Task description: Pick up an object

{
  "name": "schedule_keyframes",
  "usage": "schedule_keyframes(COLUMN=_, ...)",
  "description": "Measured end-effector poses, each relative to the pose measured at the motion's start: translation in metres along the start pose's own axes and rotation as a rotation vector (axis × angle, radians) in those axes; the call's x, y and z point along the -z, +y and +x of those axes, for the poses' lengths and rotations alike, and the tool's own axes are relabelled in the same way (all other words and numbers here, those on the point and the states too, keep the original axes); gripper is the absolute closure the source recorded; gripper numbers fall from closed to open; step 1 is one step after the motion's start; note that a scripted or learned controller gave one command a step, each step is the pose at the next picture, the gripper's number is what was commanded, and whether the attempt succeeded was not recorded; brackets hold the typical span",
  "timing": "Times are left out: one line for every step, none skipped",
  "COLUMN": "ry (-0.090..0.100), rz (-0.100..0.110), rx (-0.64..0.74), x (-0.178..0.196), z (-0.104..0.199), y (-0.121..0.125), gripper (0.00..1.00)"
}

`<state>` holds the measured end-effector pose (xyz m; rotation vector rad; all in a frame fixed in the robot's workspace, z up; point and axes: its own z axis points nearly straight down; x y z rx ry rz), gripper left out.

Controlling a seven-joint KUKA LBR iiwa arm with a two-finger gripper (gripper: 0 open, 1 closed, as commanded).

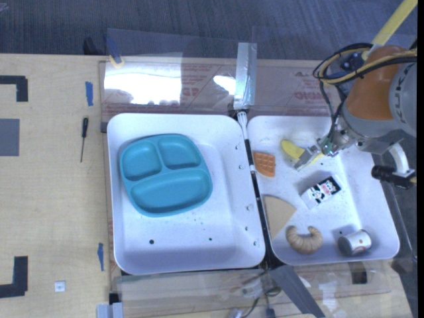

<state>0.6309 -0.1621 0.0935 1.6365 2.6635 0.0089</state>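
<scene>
Target object: a yellow banana-like piece (290,149) lay in the upper part of the right bin (377,204), nearest the tool, so I judged it the likely pick.
Gripper: the gripper (310,156) sat low at the yellow piece's right end, touching or just beside it; too small and cluttered to tell whether it was apart or closed, and nothing was plainly seen between its tips.
Arm: the grey arm with its orange band (371,88) reached in from the right, cables looped above the wrist.
Near neighbours: an orange waffle-like piece (265,163) lay just beside the bin divider, near the yellow piece; a small black-and-white box (321,191) lay below the tool.
Further items: a tan wedge (278,211), a croissant (304,238) and a small silver can (354,242) lay along the lower part of the same bin.
Left bin: the left bin (225,244) held a blue divided plate (165,173).
Risk: the tool met the yellow piece at its end, off centre, so the piece could pivot or slip out on lifting; a shallow approach could also push it toward the waffle piece.
Writing: reddish print on the clear panel behind the bins and the box's markings were too small to read.
</scene>
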Motion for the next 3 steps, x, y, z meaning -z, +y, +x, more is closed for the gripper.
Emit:
schedule_keyframes(ry=0.001, rz=0.018, rx=0.093, x=0.000, z=0.032, y=0.051, gripper=0.00)
schedule_keyframes(ry=-0.007, rz=0.003, rx=0.096, x=0.014, z=0.031, y=0.056, gripper=1.00)
schedule_keyframes(ry=0.006, rz=-0.001, rx=0.062, x=0.098, z=0.093, y=0.093, gripper=1.00)
